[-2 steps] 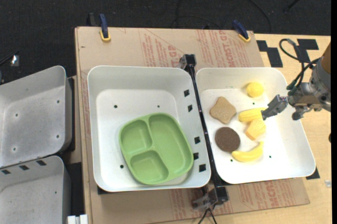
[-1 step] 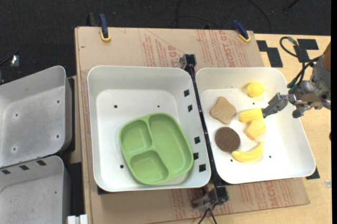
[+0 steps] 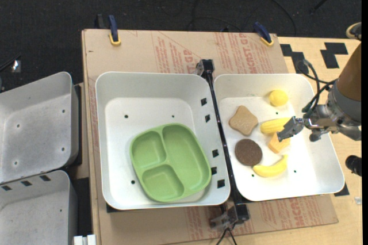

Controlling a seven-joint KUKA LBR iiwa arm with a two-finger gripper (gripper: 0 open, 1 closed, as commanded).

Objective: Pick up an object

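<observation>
Right bin (image 3: 322, 180), white and shallow, on the right half of the tabletop (image 3: 149, 45): holds six food items. Item 1, orange wedge (image 3: 278, 145), lies near the bin's middle, just beside and under the tip of the claw (image 3: 289, 129); whether they touch cannot be told. Item 2, yellow banana piece (image 3: 272, 125), lies just to the claw's left, toward the bin's far side, close against the dark fingertip. Item 3, curved banana (image 3: 270, 168), lies nearer the bin's front edge, below the wedge. Item 4, brown round cookie (image 3: 248, 152), sits left of the wedge, toward the divider between the bins. Item 5, tan bread slice (image 3: 243, 119), lies beyond the cookie near the left wall. Item 6, yellow lemon (image 3: 278, 98), rests near the far wall, well apart from the claw. Claw: dark, reaching in from the right edge of the tabletop on the grey arm (image 3: 349, 94), tilted down toward the wedge; how far it is spread cannot be told, and nothing is seen pinched in it. Left bin (image 3: 115, 100), white, on the left half of the tabletop: holds one green divided tray (image 3: 169, 162) with three compartments, lying toward the bin's front edge.
</observation>
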